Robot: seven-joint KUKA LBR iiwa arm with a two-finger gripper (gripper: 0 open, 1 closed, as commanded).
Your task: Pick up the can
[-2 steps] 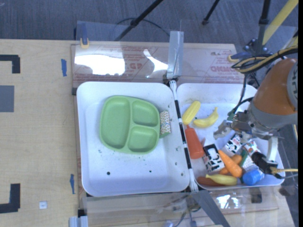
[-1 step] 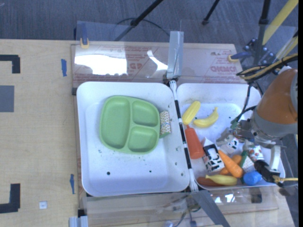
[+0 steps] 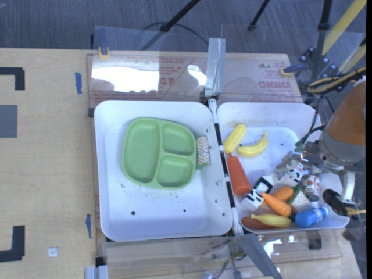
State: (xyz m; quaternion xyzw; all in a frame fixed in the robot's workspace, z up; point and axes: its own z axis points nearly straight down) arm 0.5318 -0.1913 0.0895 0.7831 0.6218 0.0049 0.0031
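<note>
Nestling in right bin (image 3: 273, 107), small whitish red-marked can (image 3: 312, 186); jaws' state unclear

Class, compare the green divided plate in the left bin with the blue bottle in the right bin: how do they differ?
The green divided plate is large, flat and has three compartments; the blue bottle is small, rounded and lies on its side. The plate sits almost alone in the left bin; the bottle is crowded among toys in the right bin.

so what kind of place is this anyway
Probably a robotics lab test bench: two white bins on a plywood table, tripod legs on grey carpet behind, and a robot arm over toy food such as a banana.
</note>
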